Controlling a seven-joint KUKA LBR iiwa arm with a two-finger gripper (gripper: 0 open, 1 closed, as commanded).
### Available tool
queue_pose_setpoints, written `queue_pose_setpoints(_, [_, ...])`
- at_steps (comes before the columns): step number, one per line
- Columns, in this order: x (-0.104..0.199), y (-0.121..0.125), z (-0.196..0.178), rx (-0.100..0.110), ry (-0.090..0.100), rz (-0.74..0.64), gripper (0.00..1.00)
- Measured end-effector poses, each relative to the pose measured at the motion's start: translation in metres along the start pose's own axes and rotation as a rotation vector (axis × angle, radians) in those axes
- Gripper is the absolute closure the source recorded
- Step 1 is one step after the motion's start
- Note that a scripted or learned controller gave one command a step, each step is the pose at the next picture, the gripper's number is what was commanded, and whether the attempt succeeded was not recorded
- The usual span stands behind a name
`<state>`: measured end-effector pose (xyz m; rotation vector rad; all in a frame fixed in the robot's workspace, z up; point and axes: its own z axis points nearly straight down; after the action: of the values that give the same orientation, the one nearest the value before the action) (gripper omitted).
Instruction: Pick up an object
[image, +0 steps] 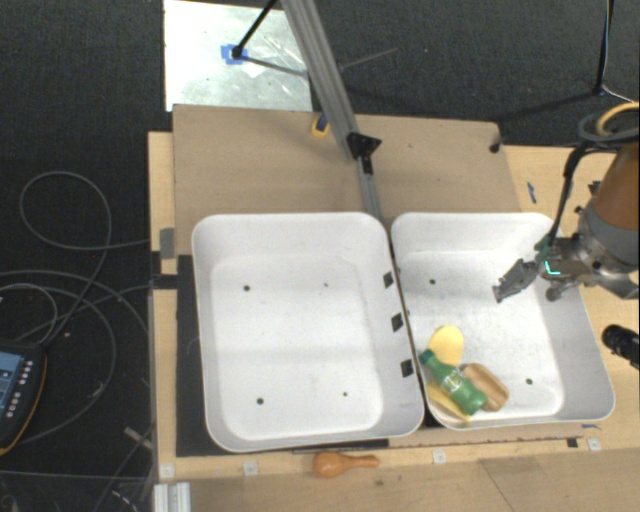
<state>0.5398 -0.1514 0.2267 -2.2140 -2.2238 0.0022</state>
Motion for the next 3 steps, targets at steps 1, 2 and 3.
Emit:
queue_pose_setpoints(1, [0.000,0.001,-0.002,-0.005,-0.001,0.001,0.00])
queue_pose_setpoints(2, [0.004,-0.006,0.058,0.002,0.000,0.004,0.00])
queue_pose_setpoints(3, [0.002,-0.005,0.100,0.000,0.000,0.004,0.00])
